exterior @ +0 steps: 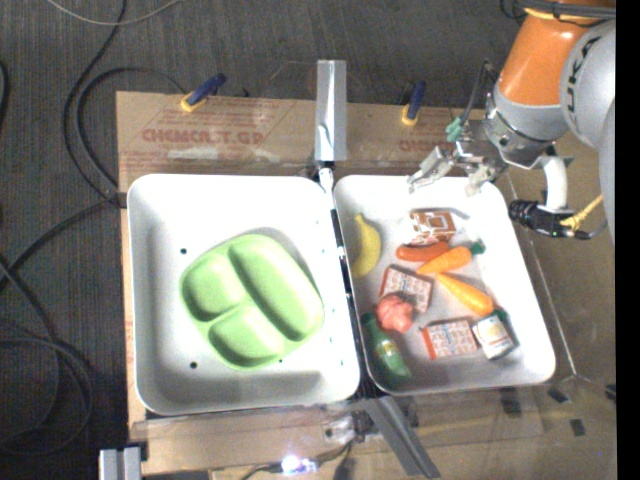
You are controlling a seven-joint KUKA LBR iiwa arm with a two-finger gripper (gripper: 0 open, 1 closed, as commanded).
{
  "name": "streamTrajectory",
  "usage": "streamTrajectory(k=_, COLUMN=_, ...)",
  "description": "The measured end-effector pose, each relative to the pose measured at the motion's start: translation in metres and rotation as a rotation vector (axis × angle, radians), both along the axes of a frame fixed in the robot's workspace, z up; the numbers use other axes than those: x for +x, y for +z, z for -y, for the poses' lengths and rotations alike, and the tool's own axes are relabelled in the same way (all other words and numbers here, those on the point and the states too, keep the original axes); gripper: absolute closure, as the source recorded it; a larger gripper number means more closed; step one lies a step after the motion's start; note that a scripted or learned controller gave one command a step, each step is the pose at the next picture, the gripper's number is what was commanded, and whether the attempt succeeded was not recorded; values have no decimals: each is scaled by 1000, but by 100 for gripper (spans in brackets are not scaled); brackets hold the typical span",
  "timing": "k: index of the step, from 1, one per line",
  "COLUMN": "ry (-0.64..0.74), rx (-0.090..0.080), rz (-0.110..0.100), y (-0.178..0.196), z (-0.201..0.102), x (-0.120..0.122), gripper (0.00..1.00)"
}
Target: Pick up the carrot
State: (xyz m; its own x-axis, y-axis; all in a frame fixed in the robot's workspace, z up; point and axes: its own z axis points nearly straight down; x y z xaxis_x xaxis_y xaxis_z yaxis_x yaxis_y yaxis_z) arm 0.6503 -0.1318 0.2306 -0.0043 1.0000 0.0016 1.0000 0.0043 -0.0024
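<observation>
Two orange carrots lie in the right bin. One carrot with a green top points right, near the bin's middle. The other carrot lies just below it, slanting down to the right. My gripper hangs over the bin's far edge, above and apart from both carrots. Its fingers are spread open with nothing between them.
The right bin also holds a yellow banana, a red chili, small printed boxes, a pink item, a green bottle and a can. The left bin holds a green divided plate.
</observation>
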Motion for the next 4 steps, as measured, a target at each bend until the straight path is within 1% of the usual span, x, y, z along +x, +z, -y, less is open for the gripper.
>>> streamTrajectory(k=1, ry=137, rx=-2, rz=0, y=-63, z=80, x=-71, gripper=0)
streamTrajectory(k=2, ry=188, rx=1, rz=4, y=-136, z=76, x=-85, gripper=0)
streamTrajectory(k=3, ry=187, rx=1, rz=8, y=-127, z=76, x=-84, gripper=100)
streamTrajectory(k=4, ry=152, rx=0, rz=1, y=-42, z=9, x=-109, gripper=100)
